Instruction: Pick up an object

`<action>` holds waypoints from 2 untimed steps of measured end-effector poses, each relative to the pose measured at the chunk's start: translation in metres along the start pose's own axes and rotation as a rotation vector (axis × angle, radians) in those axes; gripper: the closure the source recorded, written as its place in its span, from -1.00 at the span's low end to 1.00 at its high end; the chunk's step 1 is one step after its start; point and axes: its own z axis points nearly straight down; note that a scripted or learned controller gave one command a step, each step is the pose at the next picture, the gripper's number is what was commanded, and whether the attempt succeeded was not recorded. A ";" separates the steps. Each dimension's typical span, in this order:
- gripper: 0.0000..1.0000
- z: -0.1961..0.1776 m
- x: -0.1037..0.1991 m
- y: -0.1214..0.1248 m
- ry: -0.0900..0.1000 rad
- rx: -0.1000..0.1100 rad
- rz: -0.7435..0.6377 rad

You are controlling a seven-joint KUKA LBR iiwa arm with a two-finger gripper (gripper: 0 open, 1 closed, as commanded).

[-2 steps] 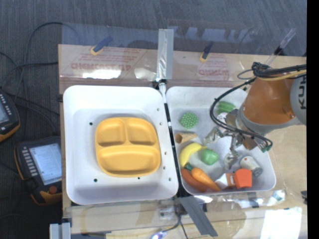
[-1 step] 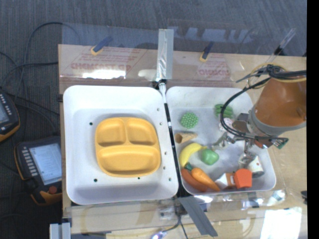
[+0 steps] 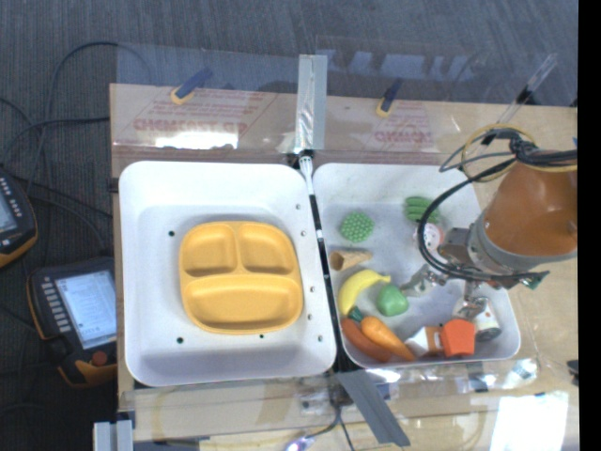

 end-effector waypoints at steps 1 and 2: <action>-1.00 0.004 -0.079 0.046 0.027 0.005 0.136; -1.00 0.006 -0.096 0.033 0.037 0.000 0.216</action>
